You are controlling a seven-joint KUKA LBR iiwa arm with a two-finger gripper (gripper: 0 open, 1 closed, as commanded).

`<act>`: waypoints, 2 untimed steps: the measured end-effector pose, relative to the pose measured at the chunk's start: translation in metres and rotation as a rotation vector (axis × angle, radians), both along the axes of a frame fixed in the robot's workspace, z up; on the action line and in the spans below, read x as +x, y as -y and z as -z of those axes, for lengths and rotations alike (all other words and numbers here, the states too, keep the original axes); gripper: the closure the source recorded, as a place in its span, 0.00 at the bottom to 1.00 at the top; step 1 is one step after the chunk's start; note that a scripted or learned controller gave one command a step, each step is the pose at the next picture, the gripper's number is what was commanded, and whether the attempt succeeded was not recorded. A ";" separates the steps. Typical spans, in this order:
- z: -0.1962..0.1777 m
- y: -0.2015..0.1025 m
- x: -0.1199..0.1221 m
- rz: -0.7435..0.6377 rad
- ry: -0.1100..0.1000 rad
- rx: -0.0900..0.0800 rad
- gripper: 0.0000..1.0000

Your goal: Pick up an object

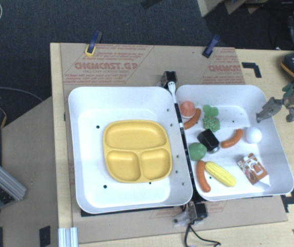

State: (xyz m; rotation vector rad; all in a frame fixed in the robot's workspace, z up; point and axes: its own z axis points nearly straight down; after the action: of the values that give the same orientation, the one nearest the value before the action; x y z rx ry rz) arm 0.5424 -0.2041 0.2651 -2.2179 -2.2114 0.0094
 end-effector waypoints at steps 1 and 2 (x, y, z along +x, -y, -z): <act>-0.006 0.000 0.002 -0.003 0.011 -0.003 0.00; 0.038 -0.006 0.001 -0.003 0.006 -0.001 0.00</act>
State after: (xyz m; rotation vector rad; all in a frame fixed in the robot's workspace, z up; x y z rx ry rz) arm 0.5436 -0.1977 0.2272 -2.2173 -2.2183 0.0037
